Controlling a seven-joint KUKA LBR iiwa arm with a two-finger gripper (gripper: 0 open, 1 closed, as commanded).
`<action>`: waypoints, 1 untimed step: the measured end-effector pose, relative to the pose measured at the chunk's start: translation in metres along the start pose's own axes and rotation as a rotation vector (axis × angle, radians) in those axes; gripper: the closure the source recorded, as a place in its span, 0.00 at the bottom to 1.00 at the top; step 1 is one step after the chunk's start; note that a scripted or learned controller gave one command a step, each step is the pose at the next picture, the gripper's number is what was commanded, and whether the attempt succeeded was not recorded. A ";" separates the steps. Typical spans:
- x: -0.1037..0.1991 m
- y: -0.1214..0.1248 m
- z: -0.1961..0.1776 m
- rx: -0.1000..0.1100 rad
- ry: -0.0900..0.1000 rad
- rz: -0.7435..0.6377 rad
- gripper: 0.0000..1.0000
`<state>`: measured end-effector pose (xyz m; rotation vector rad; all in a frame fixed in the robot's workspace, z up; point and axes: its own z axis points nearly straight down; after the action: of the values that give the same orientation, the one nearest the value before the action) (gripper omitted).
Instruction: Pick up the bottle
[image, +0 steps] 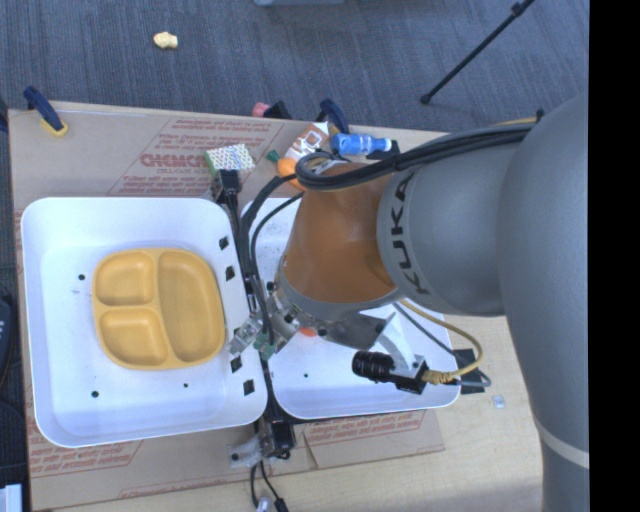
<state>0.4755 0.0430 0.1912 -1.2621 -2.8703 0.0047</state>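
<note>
Yellow divided tray (158, 305) lies in the left white bin (50, 400). At three o'clock from it, the end effector (262, 335) reaches into the right bin (340, 400); whether it is spread or pressed together cannot be told.

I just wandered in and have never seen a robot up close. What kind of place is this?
Probably a robotics lab or test bench. A large KUKA arm reaches over two shallow white bins on cardboard held by clamps, with a yellow divided tray in the left bin and cables running about.
</note>
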 end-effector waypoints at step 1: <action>0.017 0.016 -0.077 -0.004 -0.005 -0.175 1.00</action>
<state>0.4768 0.0664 0.2679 -1.0083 -2.9754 0.0011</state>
